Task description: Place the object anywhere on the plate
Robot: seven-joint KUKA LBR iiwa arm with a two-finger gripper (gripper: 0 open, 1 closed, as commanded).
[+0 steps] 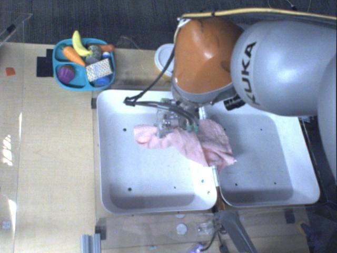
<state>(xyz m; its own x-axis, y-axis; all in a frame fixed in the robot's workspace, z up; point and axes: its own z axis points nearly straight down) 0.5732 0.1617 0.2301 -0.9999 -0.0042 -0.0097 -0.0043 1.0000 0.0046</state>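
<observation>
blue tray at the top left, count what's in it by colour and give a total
In the blue tray, as far as the view resolves:
yellow: 1, the banana
orange: 1, the carrot
purple: 1, the round item
pale speckled: 1, the block
Total: 4. A few small items at the back of the tray are too small to sort.

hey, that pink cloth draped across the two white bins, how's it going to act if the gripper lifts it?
The pink cloth lies crumpled and draped over the divide between the left bin and the right bin, so it is probably floppy and would sag when lifted. It looks thin, so likely light. A trailing end might snag on a rim.
</observation>
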